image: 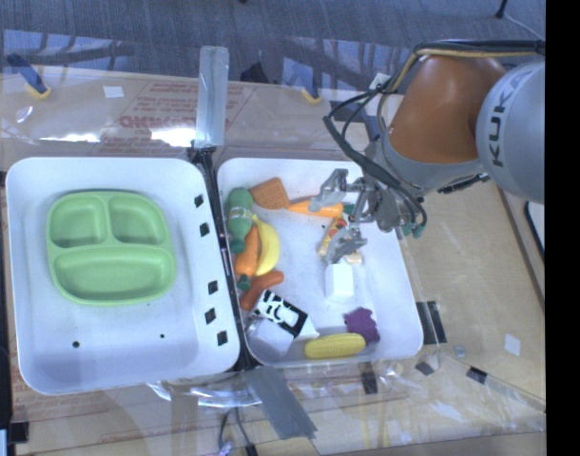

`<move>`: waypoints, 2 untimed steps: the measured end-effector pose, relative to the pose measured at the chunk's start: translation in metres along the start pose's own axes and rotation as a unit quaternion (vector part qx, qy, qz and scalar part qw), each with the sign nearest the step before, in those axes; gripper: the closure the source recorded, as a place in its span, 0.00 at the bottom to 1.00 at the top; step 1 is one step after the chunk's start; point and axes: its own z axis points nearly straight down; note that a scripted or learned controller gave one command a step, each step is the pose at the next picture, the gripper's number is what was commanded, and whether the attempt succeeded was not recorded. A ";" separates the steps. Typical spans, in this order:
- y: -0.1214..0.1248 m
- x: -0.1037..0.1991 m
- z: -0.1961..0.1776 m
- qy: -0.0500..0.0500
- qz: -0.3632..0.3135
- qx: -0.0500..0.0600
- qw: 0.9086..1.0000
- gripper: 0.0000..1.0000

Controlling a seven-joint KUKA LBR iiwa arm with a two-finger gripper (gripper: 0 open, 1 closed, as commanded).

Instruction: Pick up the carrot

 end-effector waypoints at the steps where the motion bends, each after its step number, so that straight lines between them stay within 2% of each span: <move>1: -0.053 -0.031 0.057 0.000 -0.103 -0.001 0.995 0.00; 2: -0.056 -0.052 0.125 0.002 -0.161 -0.002 0.987 0.00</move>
